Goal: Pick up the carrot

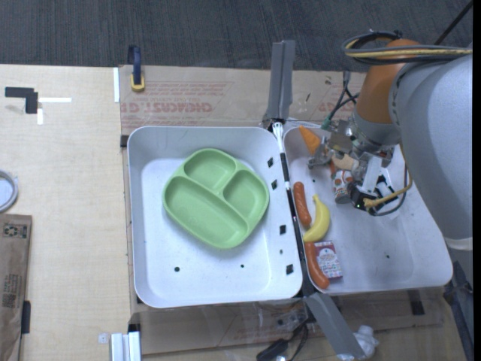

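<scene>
The carrot (309, 138) is a short orange piece lying in the far left corner of the right bin (398, 265). My gripper (333, 156) hangs low over the bin just to the right of the carrot and slightly nearer to me, close to it. The wrist and cables hide its tip, and I see nothing held in it. The grey arm with its orange band comes in from the right and covers the bin's far right part.
A green divided plate (216, 196) lies in the left bin (150, 269). In the right bin are a red sausage (301, 202), a banana (319, 219), a red packet (328, 262), another sausage (316, 274) and a small red-and-white item (343, 186) under the wrist.
</scene>
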